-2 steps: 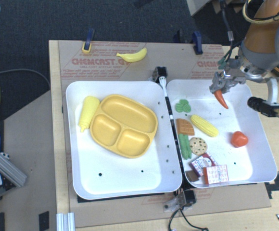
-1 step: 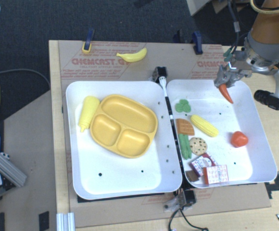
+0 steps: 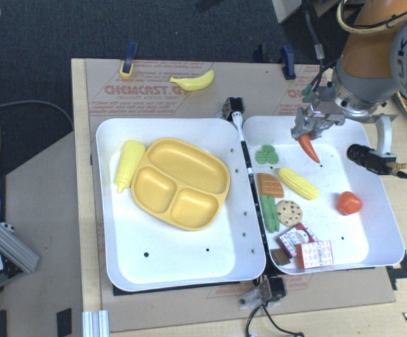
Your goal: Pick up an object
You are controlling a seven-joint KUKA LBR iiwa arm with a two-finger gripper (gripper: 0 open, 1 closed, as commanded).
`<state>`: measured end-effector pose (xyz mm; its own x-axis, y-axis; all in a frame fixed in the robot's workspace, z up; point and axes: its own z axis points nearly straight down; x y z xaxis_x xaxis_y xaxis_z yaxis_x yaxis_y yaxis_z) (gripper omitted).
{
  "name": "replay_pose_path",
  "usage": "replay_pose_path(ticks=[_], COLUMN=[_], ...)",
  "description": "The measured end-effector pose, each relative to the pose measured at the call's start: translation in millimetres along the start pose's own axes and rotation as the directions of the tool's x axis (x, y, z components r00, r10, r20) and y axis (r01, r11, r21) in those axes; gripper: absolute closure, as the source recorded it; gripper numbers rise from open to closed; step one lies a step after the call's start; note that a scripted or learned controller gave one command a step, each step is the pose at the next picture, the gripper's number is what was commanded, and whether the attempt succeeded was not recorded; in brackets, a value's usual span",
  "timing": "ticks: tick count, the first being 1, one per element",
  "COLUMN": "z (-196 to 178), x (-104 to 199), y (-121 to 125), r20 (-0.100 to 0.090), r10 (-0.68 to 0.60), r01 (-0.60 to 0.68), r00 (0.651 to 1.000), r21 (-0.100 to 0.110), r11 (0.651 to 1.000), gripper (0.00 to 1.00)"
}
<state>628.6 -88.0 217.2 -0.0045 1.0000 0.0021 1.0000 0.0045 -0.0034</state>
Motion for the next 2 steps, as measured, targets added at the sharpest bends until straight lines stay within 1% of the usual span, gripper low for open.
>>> replay_pose_path(ticks=[1,2], z=[-9.5,-3.1], x=[53.1,105.0], y=[-27.0,-55.5], r20=[0.0,-0.001], r10=[0.0,-0.001], r01=[0.0,0.001], r00=[1.0,1.0], r21=[0.0,0.001], r11=[1.0,1.0], gripper=[1.0,1.0])
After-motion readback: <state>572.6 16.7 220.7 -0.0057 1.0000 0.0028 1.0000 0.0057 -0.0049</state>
